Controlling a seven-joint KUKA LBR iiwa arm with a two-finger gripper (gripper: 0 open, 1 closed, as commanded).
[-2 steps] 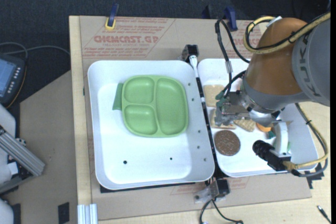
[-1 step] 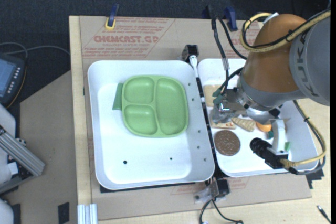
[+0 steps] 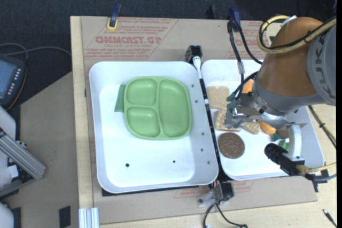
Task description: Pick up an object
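The right bin [image 3: 235, 168] holds a round brown cookie [image 3: 231, 145], a tan bread slice [image 3: 217, 95], a cracker-like piece [image 3: 251, 127] and an orange item [image 3: 269, 128] half hidden under the arm. My gripper [image 3: 233, 115] hangs low over the left-middle of this bin, just above the cookie and below the bread slice. The grey wrist and orange band cover much of the bin behind it. Nothing can be made out between the fingertips.
The left bin [image 3: 107, 157] carries a green three-compartment plate [image 3: 157, 107]. A black divider rail [image 3: 206, 109] runs between the two bins. A green bit [image 3: 284, 142] lies near the right bin's lower right.
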